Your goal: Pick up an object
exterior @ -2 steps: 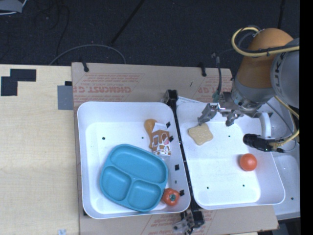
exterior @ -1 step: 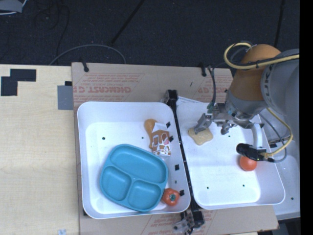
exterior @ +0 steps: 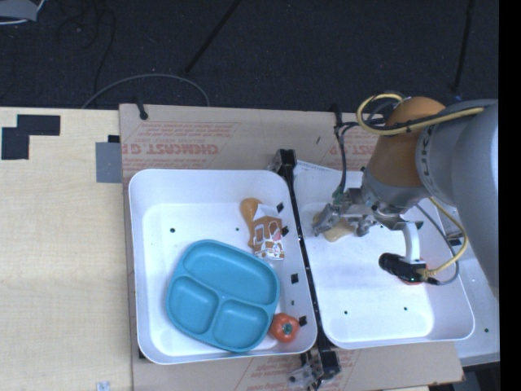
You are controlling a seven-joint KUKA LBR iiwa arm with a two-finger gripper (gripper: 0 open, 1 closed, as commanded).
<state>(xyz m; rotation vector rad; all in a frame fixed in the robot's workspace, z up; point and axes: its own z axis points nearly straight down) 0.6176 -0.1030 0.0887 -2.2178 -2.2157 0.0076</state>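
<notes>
Grey with an orange band, the arm (exterior: 460,161) reaches from the right over the right bin (exterior: 456,324). Its gripper (exterior: 335,220) sits low in that bin's far-left part, near the divider. A pale tan lump (exterior: 335,234) lies right at the gripper. How wide the gripper stands, and whether it grips the lump, I cannot tell. In the left bin (exterior: 151,218) lie a blue divided plate (exterior: 220,296), a red ball (exterior: 284,327) at the plate's near-right edge, and a patterned packet (exterior: 268,239) just beyond the plate.
</notes>
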